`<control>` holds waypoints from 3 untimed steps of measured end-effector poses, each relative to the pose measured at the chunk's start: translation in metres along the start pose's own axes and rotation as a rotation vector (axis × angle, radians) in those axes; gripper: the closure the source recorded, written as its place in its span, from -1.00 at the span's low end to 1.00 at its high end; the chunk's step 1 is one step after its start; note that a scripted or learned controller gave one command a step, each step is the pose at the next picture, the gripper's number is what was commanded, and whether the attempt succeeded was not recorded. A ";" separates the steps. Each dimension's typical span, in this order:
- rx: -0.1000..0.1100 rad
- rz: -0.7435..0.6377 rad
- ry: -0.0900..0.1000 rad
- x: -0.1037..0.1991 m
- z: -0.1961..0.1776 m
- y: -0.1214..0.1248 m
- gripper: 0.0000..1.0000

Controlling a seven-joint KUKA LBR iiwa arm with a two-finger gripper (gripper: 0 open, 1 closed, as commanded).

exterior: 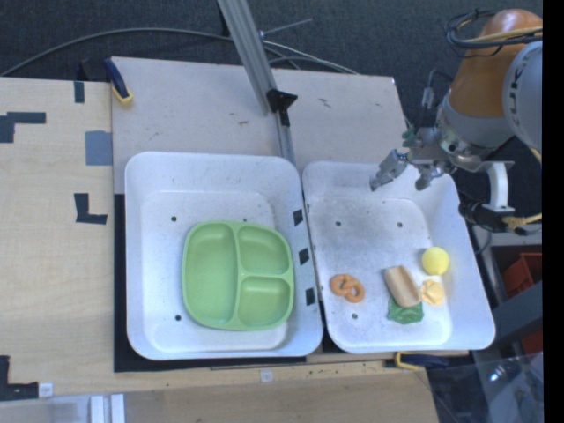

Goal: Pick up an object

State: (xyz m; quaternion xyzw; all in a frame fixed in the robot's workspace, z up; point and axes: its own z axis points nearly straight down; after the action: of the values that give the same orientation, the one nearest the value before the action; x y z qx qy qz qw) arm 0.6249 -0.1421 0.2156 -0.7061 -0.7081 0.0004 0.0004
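The right bin (pixel 352 192) holds several small toy foods near its front: an orange pretzel (pixel 347 287), a tan bread roll (pixel 402 285) lying on a green leaf piece (pixel 405 313), a yellow ball (pixel 434 260) and a small yellow piece (pixel 432 292). My gripper (pixel 405 176) hangs over the back right of that bin, well behind the foods. Its two fingers stand apart with nothing between them.
The left bin (pixel 150 236) holds a green divided plate (pixel 238 275). A slanted metal pole (pixel 251 42) stands behind the bins. Cables lie on the dark floor at the back. The grey and orange arm (pixel 493 77) reaches in from the right.
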 end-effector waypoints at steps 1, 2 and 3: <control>0.000 0.000 0.000 0.000 0.000 0.000 -1.00; 0.006 0.000 0.000 0.009 0.061 -0.001 -1.00; 0.006 0.001 -0.001 0.000 0.119 -0.006 -1.00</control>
State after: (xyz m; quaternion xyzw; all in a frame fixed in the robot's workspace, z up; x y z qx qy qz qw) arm 0.6191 -0.1419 0.0961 -0.7066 -0.7076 0.0029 0.0025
